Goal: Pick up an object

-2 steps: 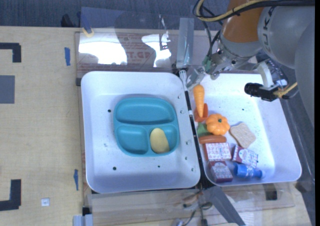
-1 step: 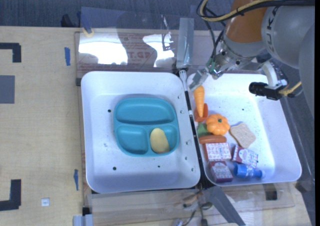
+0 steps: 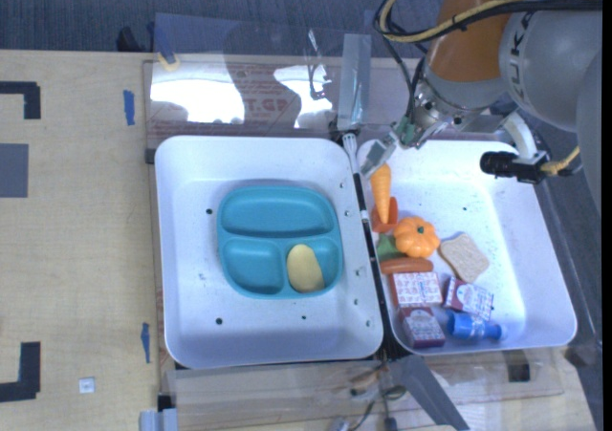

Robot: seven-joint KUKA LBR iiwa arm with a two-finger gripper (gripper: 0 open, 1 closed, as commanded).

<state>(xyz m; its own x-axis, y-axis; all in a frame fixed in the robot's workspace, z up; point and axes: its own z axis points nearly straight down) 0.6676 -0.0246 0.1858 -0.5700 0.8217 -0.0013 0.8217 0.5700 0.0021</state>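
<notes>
My gripper (image 3: pixel 382 147) hangs over the far left corner of the right bin (image 3: pixel 535 228), just above the top end of an orange carrot (image 3: pixel 382 192) that lies along the bin's left wall. Below the carrot sit a small orange pumpkin (image 3: pixel 417 237), a slice of bread (image 3: pixel 466 257), a green piece (image 3: pixel 386 247), a red-and-white box (image 3: pixel 416 288) and a blue can (image 3: pixel 472 328). In the left bin (image 3: pixel 182 228), a teal divided plate (image 3: pixel 263 219) holds a yellow potato-like piece (image 3: pixel 304 268) in its lower right compartment.
The grey arm with its orange band (image 3: pixel 478 13) and yellow cables crosses above the right bin's far side. A black fitting (image 3: pixel 507 165) sticks out over the bin's far right. The divider (image 3: pixel 366 247) between the bins runs close beside the carrot.
</notes>
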